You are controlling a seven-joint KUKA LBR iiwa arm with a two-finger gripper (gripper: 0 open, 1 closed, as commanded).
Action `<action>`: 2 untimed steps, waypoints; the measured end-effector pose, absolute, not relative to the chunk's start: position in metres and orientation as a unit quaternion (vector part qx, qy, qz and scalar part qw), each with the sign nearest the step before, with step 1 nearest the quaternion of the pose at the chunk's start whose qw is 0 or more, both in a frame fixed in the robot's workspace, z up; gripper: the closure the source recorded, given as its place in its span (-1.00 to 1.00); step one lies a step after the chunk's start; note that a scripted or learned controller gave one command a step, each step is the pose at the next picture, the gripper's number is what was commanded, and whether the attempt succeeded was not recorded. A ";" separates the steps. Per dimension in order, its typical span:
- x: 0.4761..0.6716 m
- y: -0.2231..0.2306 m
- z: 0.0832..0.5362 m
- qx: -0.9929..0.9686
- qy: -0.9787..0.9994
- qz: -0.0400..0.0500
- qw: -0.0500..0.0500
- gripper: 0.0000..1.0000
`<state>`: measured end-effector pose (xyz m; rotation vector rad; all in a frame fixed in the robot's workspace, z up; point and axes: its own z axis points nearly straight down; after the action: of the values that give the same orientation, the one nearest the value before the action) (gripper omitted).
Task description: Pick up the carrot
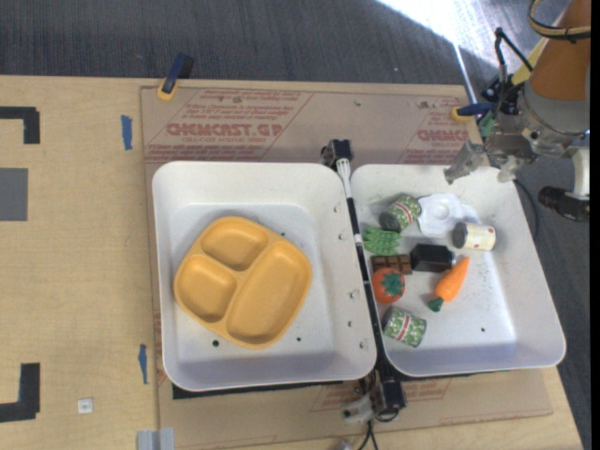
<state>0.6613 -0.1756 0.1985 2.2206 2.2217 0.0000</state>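
The carrot [452,280] is small and orange with a green stub at its lower left end. It lies tilted in the middle of the right white bin [525,336]. My gripper [487,169] hangs over the bin's far rim, well above and behind the carrot. Its two fingers stand apart with nothing between them. Above it rises the arm's orange band [562,59].
Around the carrot lie a black block [432,256], a cream cylinder [476,237], a white piece [439,212], two green-and-white cans [405,212] [405,326], a green item [382,242] and an orange round fruit [389,285]. The left bin [178,195] holds a yellow divided plate [244,279].
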 end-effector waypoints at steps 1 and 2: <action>0.589 -0.176 0.089 0.628 0.778 0.000 0.000 -1.00; 0.527 -0.138 0.109 0.613 0.790 0.000 -0.001 -1.00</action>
<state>0.5267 -0.1380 0.1094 1.9281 2.4822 0.0007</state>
